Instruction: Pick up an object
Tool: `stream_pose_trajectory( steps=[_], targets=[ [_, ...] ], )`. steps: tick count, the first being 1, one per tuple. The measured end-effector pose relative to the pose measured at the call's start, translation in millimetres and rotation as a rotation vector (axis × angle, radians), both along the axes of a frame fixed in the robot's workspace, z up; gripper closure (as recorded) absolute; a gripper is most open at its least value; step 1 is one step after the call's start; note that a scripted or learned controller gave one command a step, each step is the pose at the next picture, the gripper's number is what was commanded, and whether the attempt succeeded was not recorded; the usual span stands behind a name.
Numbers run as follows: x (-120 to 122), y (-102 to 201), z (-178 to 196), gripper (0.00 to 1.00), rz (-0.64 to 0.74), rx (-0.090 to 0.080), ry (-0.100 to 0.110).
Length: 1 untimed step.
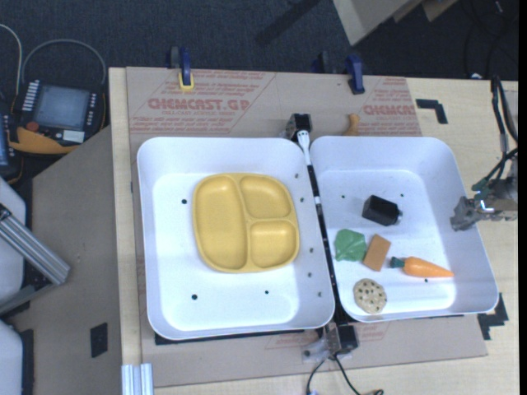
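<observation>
The gripper (pixel 471 212) is seen at the right bin's (pixel 428 151) right rim; whether it is open cannot be told. Nothing is held. The carrot (pixel 426 267) lies nearest it, just left and nearer; block (pixel 381 210), cookie (pixel 370 295) lie further left.

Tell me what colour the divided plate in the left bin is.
The divided plate is yellow, seen clearly in the camera view.
</observation>
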State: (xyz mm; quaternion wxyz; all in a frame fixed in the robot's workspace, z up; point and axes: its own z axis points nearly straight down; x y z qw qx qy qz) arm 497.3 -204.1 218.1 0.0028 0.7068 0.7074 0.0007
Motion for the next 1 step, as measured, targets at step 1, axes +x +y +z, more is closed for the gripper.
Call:
stream_pose_trajectory(
  steps=[1],
  targets=[
    [10.2,44.9,6.1,1.00,0.005,0.003,0.001]
  ],
)
